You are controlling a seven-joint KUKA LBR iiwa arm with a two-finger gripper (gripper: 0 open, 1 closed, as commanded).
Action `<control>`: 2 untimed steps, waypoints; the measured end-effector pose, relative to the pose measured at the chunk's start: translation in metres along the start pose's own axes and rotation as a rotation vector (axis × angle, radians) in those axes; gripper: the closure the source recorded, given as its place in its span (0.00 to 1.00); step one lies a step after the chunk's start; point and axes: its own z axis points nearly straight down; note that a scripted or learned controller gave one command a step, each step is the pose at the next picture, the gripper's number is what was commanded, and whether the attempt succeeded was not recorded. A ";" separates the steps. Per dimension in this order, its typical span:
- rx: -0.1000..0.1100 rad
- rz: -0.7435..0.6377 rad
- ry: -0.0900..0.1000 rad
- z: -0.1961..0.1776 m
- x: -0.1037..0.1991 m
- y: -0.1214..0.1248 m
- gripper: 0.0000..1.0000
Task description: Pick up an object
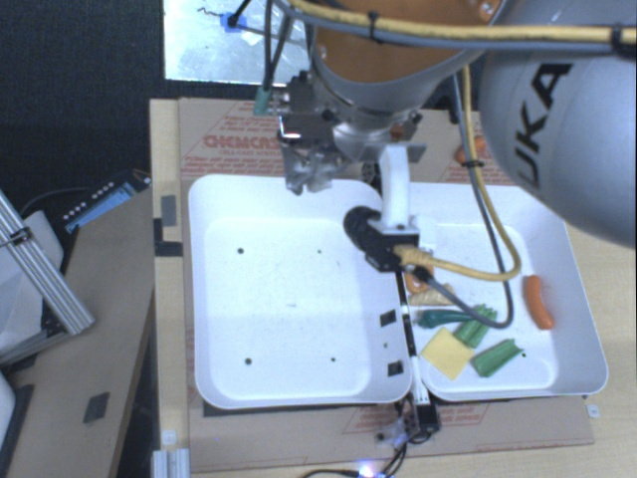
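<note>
My gripper [309, 177] hangs over the back edge of the left bin [214, 267], near the wall between the two bins. The loose objects all lie in the right bin [572, 307]. An orange sausage-shaped piece [537, 302] rests by its right wall. A yellow block [445, 354] lies near the front, with a green piece [495, 357] to its right and a dark green pod [453, 319] just behind it. A small tan item [428, 293] sits near the divider, partly hidden by a yellow cable. None of them is near the gripper.
The arm's large grey and orange body [418, 28] covers the top of the view and the back of the right bin. Both bins sit on a cardboard sheet [224, 132]. A metal frame [40, 277] stands off the bench at the left.
</note>
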 end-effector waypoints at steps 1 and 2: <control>0.007 -0.004 -0.002 0.028 0.000 -0.036 1.00; 0.001 0.001 -0.001 0.025 -0.001 0.018 1.00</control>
